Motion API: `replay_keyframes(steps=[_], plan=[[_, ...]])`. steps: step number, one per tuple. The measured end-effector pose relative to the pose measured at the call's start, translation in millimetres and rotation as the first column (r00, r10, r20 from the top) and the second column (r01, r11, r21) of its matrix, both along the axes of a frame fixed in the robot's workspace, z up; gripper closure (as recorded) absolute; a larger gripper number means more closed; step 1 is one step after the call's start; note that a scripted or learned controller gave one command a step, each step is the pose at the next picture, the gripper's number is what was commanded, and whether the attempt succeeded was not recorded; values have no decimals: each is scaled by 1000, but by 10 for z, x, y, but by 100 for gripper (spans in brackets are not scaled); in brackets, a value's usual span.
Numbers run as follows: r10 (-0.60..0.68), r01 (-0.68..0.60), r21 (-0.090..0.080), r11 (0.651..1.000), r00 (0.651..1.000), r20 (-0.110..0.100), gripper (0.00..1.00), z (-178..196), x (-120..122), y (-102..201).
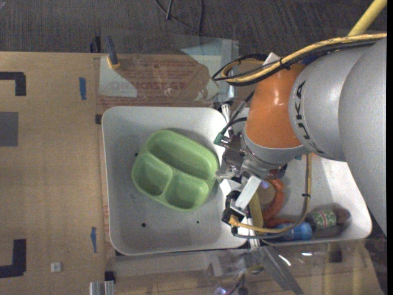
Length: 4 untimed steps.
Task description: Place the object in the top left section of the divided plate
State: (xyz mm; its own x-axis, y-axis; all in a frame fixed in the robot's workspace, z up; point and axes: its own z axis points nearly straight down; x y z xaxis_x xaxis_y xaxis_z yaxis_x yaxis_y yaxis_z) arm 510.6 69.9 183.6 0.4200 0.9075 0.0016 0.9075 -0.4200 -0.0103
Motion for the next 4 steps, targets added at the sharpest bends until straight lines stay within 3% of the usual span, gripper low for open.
replay_keyframes(steps=[1, 2, 3, 4], plan=[[47, -47, -5, 999, 999, 4, 100, -168, -270, 410], [195, -195, 18, 981, 981, 7, 100, 28, -319, -267], [328, -328, -6, 945, 945, 8, 100, 251, 158, 177], [221, -221, -6, 975, 975, 8, 100, 483, 258, -200]])
